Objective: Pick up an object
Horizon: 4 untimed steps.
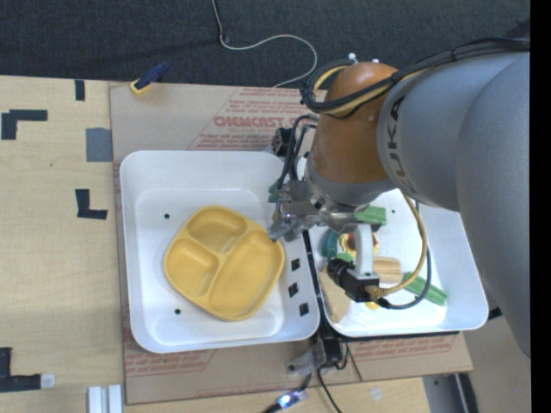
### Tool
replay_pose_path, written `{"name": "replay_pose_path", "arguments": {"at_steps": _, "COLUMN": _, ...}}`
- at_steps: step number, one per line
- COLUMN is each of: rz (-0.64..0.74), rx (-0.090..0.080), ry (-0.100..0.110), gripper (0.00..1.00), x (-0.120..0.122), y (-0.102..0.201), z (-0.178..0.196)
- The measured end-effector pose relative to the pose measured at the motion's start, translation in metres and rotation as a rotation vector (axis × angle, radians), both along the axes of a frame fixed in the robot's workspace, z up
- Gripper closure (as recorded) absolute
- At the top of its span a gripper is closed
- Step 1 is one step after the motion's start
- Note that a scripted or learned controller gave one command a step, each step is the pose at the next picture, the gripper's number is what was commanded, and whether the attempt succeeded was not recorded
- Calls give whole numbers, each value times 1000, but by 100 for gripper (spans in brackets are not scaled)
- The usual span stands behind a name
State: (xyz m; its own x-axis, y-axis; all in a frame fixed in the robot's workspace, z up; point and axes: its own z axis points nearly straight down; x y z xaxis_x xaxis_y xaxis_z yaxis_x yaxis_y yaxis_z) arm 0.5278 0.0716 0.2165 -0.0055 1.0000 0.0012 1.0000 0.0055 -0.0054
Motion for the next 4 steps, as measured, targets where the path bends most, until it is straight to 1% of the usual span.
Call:
{"name": "replay_pose_path", "arguments": {"at_steps": 1, "rz": -4, "rx": -1, "ry": -4, "gripper": 100, "x": 6, "y": -5, "z": 18}}
{"name": "replay_pose_path", "arguments": {"at_steps": 2, "rz": -5, "rx": -2, "ry": -1, "gripper": 100, "x": 0, "y": 2, "z": 0}}
{"name": "replay_pose_path", "arguments": {"at_steps": 3, "rz": -5, "rx": -2, "ry": -3, "gripper": 100, "x": 6, "y": -11, "z": -1}}
{"name": "replay_pose_path", "arguments": {"at_steps": 4, "rz": -3, "rx": -1, "ry": -1, "gripper": 100, "x": 1, "y": -2, "z": -2}}
